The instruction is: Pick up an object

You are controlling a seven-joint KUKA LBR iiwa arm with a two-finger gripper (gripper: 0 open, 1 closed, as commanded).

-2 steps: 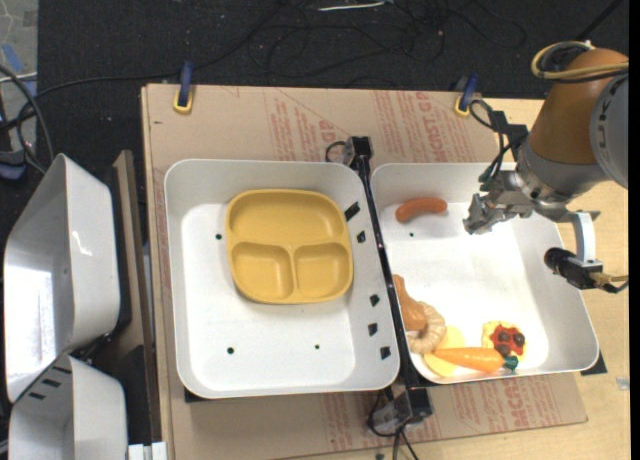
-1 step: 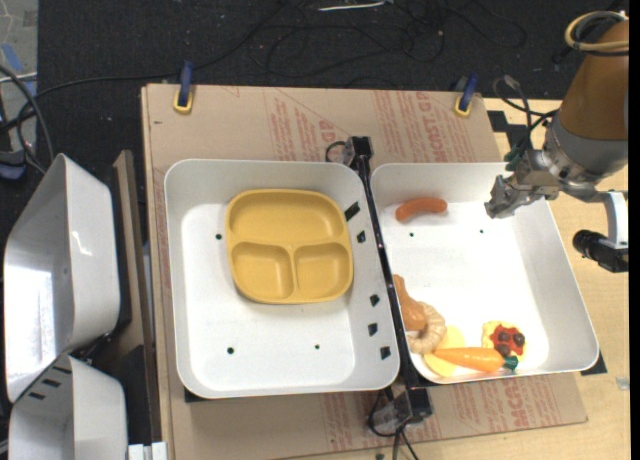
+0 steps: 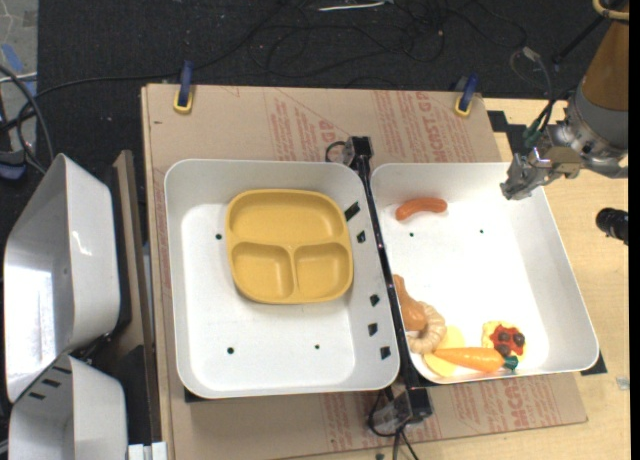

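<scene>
My view, fixed overhead camera: arm enters from right, gripper poised over far right rim of right bin — nothing visible between its fingers; whether they are parted or closed I cannot tell. Sausage lies alone near bin's far side. Carrot, shrimp, small red-and-yellow toy clustered at near edge. Left bin carries yellow divided plate
</scene>
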